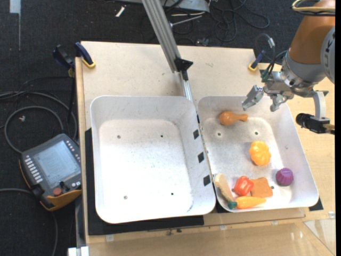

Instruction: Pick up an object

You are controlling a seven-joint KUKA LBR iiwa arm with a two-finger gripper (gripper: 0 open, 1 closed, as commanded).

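The right bin [298, 137] holds several toy foods. A tan-orange drumstick [232, 118] lies near its far end, fat end to the left and thin handle pointing right. Nearer the middle sits a yellow pepper [259, 153], lumpy and rounded. Along the near edge cluster a purple ball-like piece [284, 176], a red pepper [243, 185], an orange block [261, 187], a carrot [249, 202] and a pale bread-like slice [224, 186]; the red pepper touches the orange block, and the carrot lies just in front of both.

The gripper [264, 98] hangs over the far right corner of that bin, above and to the right of the drumstick. Its two fingers [251, 99] are spread wide, with nothing between them and nothing touching them. The left bin [106, 111] lies beside it.
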